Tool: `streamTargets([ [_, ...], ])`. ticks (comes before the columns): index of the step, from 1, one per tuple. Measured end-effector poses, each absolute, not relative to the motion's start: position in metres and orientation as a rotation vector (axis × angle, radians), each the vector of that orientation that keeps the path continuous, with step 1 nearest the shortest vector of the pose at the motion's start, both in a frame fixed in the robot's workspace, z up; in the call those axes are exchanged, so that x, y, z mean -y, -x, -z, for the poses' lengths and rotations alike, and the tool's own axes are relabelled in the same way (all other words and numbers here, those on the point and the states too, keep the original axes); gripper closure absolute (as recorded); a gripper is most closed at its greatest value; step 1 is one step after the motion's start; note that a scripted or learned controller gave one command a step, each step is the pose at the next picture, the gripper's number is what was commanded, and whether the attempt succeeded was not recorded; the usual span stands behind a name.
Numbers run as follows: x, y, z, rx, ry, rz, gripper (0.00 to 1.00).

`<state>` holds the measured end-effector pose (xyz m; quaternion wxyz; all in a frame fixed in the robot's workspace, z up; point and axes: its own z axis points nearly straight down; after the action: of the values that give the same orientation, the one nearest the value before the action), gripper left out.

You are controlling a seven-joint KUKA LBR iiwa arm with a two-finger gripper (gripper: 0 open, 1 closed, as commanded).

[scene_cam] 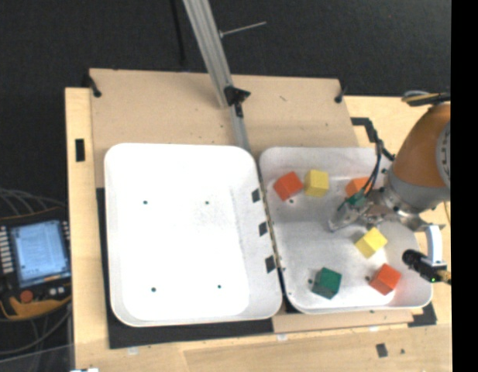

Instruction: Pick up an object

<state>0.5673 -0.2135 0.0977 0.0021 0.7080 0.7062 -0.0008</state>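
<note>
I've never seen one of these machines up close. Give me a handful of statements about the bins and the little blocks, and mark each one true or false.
1. All the small blocks lie in the right-hand white bin. True.
2. There are two green cubes. False: there is one green cube, near the bin's front edge.
3. A yellow cube sits just right of an orange cube near the bin's back. True.
4. The grey arm's gripper hangs over the left-hand bin. False: it is over the right-hand bin.
5. A second yellow cube lies in front of the gripper. True.
</note>
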Motion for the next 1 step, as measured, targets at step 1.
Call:
streamTargets([
  [1, 0.2142, -0.5688, -0.1102, -2.209, -2.223, -0.005, 1.00],
])
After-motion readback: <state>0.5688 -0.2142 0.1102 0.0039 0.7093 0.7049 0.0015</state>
